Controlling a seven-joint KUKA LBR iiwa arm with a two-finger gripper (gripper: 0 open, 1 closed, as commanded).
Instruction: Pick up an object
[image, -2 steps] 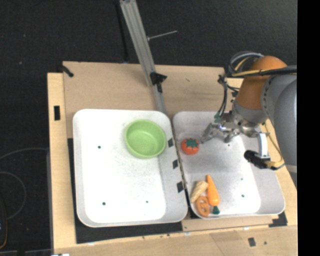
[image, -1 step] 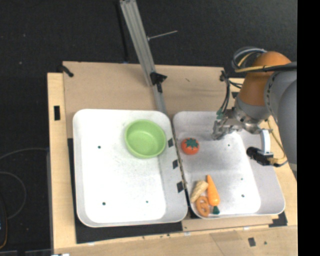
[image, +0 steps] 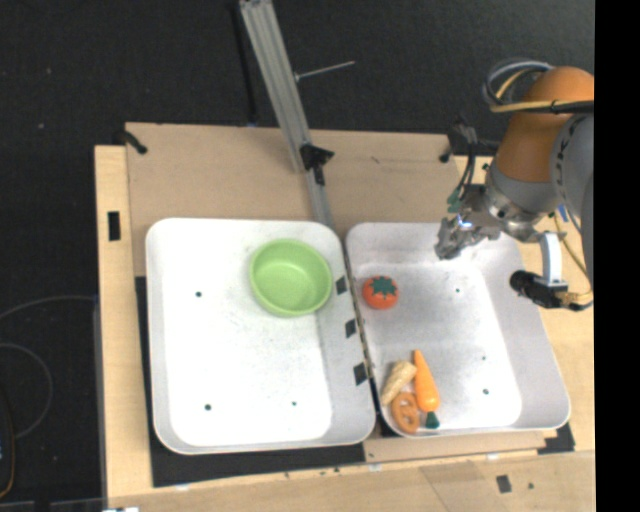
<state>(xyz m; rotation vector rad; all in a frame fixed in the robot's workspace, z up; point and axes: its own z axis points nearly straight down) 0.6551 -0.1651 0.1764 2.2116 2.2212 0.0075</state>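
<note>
The carrot and 2 small pieces crowd the right bin's near wall, so grabbing there risks pinching the rim or several things. The tomato sits alone mid-bin, down-left of my gripper, well apart. I cannot tell my grip's state.

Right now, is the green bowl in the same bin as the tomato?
No: the green bowl sits in the left bin, while the tomato lies in the right bin.
</note>
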